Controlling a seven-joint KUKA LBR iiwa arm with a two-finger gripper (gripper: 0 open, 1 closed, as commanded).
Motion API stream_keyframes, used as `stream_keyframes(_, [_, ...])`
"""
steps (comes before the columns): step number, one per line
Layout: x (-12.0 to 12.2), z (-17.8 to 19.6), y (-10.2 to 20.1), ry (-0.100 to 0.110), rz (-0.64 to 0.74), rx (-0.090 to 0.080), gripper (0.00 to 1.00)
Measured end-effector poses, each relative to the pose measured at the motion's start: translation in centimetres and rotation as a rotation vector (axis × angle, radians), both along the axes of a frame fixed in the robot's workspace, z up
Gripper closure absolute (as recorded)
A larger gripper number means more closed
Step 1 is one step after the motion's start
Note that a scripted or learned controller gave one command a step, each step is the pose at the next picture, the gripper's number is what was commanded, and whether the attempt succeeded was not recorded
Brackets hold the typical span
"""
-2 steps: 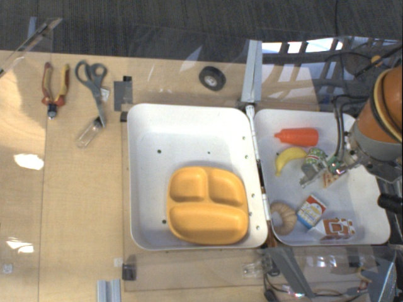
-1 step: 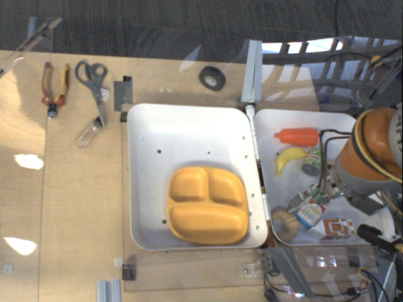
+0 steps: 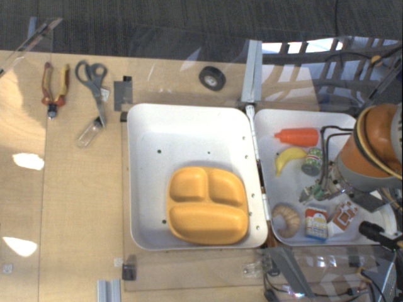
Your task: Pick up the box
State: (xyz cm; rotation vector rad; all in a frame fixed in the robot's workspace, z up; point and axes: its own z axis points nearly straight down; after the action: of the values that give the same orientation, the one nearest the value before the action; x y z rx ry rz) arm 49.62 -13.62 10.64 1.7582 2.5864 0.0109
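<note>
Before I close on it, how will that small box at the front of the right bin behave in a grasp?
The box looks like a small printed carton, so probably light and liable to dent under a hard squeeze. It seems to lie flat, unlikely to roll. The bun-like item sits close beside it, so it may get nudged.

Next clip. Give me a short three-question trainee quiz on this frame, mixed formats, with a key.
1. True or false: the yellow divided tray lies in the left bin.
2. Which lies directly below the orange carrot in the camera view? A) banana B) scissors C) tape roll
3. Fill in: the small box sits near the right bin's ____ edge.

Key: 1 true; 2 A; 3 bottom (near).
</note>
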Motion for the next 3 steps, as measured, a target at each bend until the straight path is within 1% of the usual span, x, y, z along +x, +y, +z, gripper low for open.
stream_keyframes(1, [0.0,0.0,0.0,0.0,0.0,0.0,0.0])
stream_keyframes(2, [-0.4,-1.5,0.2,-0.001,-0.139,0.003,0.0])
stream_keyframes(3, [0.1,-0.3,0.1,-0.016,-0.136,-0.003,1.0])
